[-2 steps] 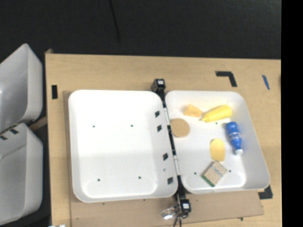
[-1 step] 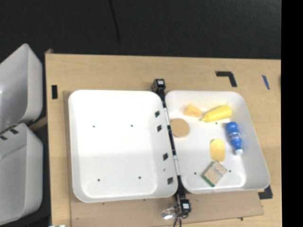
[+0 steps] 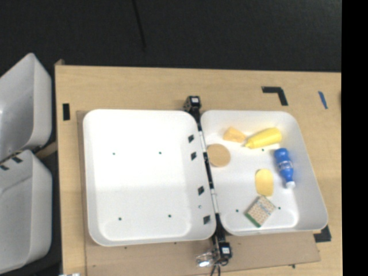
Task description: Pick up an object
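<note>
Two white bins sit side by side on the tabletop (image 3: 172,88). All items lie loose in the right bin (image 3: 305,211), apart from each other, likely scattered for easy single grasps. Left bin (image 3: 138,177) bare.

Items:
- yellow bottle (image 3: 265,137), lying tilted
- blue bottle (image 3: 283,165), just below it
- yellow wedge (image 3: 233,134)
- tan disc (image 3: 218,155), near the divider
- yellow oval (image 3: 264,182)
- patterned packet (image 3: 260,211), near the front rim

Nothing lifted yet. Pincer state: cannot tell.

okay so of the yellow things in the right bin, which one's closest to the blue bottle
The long yellow bottle-shaped one, lying just above the blue bottle; the other yellow pieces sit farther left.
</note>
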Controlling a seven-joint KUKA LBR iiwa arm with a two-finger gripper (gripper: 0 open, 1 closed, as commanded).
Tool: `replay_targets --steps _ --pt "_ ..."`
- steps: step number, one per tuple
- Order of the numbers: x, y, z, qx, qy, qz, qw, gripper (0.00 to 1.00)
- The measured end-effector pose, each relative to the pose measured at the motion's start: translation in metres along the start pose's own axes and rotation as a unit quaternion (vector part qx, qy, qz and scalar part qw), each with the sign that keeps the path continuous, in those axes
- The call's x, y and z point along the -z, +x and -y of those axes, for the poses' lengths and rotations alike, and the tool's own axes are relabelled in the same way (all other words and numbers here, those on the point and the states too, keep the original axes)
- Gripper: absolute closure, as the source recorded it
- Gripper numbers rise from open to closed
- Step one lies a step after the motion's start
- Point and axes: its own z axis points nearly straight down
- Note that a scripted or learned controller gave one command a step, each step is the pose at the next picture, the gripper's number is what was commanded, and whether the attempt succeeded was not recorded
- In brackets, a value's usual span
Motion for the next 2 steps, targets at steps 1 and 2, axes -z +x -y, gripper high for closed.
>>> replay_targets --steps 1,2 --pt "-0.27 0.052 0.001 0.0 0.007 -0.004 1.0 1.0" --pt "-0.027 0.07 -0.013 0.002 -0.009 0.002 1.0 1.0"
